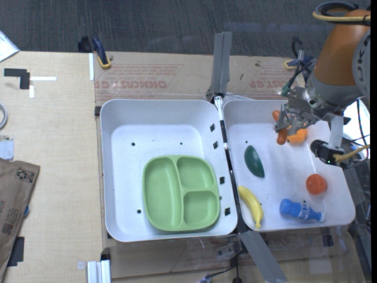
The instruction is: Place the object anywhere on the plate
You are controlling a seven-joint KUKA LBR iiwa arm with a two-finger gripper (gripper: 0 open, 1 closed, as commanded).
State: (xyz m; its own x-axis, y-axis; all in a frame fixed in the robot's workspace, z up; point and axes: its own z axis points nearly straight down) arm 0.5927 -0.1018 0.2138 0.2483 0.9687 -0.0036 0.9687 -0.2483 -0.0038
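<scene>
Plainly, the end effector (290, 124) is hovering low over the right bin (277, 220), around small orange pieces (297, 135); whether it is clamping one I cannot tell. A weak pinch risks dropping it before the green plate (180, 193) in the left bin (118, 128).

Tan bench (53, 134) with 2 white bins (118, 158) side by side, brown paper bag (15, 199) at left edge

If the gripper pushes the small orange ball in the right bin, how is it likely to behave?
The orange ball looks round, so it would probably roll away on the smooth floor of the right bin. It lies apart from the blue bottle, so nothing close would stop it. Two fingers might squeeze it out sideways.
</scene>
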